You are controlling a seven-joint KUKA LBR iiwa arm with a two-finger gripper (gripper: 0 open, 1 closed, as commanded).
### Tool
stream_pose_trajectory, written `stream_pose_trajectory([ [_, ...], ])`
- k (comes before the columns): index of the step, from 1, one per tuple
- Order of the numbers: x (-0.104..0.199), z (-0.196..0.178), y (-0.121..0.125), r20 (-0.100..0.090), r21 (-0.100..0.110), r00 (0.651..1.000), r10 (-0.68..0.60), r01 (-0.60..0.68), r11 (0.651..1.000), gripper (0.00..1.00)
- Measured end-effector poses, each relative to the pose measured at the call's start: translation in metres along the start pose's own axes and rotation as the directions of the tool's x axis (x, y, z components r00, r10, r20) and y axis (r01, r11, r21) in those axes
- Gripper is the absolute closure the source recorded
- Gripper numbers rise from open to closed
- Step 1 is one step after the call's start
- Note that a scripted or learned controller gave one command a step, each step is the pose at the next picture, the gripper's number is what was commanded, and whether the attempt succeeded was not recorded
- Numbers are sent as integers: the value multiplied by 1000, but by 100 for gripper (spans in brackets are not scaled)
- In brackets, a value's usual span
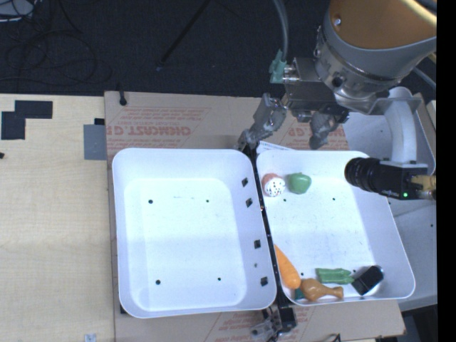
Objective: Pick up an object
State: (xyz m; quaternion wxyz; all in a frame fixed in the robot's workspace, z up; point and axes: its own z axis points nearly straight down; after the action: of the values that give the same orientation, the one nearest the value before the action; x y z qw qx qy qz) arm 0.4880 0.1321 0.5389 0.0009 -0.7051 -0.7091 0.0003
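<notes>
My gripper hangs above the back edge of the right bin, fingers spread wide with nothing between them. One finger is over the divide between the bins, the other is further right. Just below the gripper, near the bin's back left, lie a white speckled ball and a green rounded object, touching side by side. At the front of the bin lie an orange carrot, a brown pear-shaped object, a green flat piece and a black block.
The left bin stands next to the right one, sharing a middle wall. A black cylindrical camera juts over the right bin's back right rim. Cardboard lies under both bins.
</notes>
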Motion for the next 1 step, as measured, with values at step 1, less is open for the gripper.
stream_pose_trajectory([
  [1,86,2,-13,1,3,1000,-5,5,1000,0],
])
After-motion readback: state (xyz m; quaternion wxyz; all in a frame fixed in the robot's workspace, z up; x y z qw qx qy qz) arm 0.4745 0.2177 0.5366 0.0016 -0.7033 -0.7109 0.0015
